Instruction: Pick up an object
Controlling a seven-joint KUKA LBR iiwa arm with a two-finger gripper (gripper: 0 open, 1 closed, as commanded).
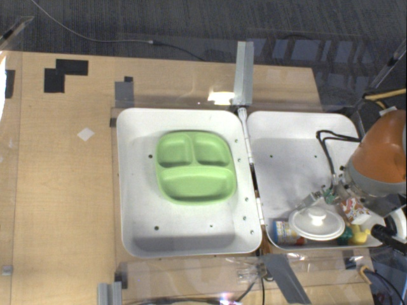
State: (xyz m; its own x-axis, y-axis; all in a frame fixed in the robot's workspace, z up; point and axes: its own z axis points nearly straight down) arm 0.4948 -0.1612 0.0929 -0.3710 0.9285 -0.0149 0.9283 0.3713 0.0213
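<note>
White plastic everywhere in the camera view, operator; two shallow bins side by side, and the left bin carries a green divided tray sitting square in its middle with bare floor all round it; now swing your eye right, because that is where the arm hangs, orange band over the right bin, wrist low above the clutter; the gripper sits down among the pile in the near right corner, and whether it is wide or narrow you cannot tell from here; nothing is visibly caught in it; I'd call this the reach-and-close step, grasp not yet proven; the candidates lie crowded, a white round lid touching a small bottle against the near wall, a yellow piece just beside; the next move calls for a clean closure on one item, then a straight lift; mind the near rim and right wall, tight there; open room lies up-left across that bin's bare floor.
</note>
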